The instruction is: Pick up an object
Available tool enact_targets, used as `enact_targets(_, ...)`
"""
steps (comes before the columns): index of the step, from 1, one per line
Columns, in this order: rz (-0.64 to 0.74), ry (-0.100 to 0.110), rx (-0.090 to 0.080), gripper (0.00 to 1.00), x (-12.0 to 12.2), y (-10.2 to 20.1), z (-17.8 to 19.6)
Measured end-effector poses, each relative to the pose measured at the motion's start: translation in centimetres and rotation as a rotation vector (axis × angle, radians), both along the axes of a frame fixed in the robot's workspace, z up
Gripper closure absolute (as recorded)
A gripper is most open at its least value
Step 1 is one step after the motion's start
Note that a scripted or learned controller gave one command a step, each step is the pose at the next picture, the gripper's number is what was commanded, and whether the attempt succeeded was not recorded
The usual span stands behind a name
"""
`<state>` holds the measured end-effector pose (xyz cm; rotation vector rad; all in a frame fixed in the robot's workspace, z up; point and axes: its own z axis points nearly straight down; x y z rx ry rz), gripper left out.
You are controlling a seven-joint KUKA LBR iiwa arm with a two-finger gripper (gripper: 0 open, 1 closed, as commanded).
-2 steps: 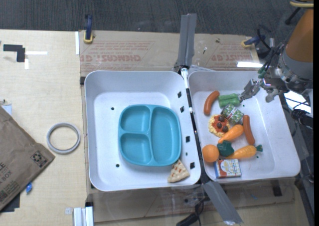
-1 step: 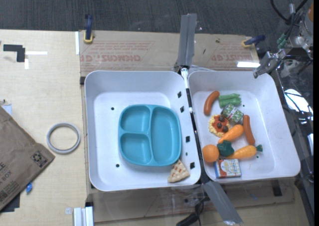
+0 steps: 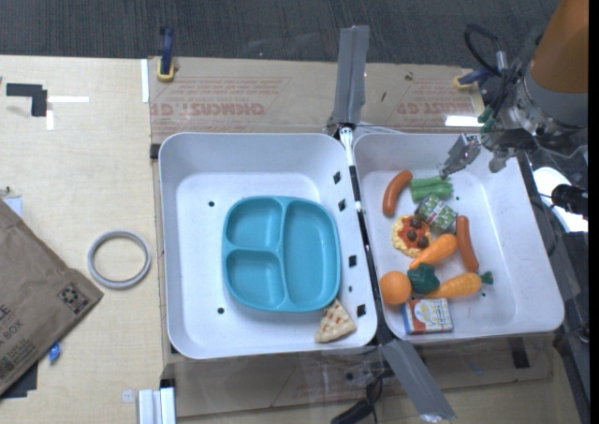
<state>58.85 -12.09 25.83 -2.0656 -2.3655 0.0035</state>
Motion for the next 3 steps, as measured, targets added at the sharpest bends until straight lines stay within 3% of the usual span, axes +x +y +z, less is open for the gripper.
enact_targets(1,0.255,0.0,0.002,0.0,-3.5,-2.6,-12.5)
enact_targets(2,0.342,-0.003,0.001,0.0,-4.9,-2.5,-16.7)
enact_targets(3,0.513,-0.004,0.0,0.0,-0.6,1.0,-16.6)
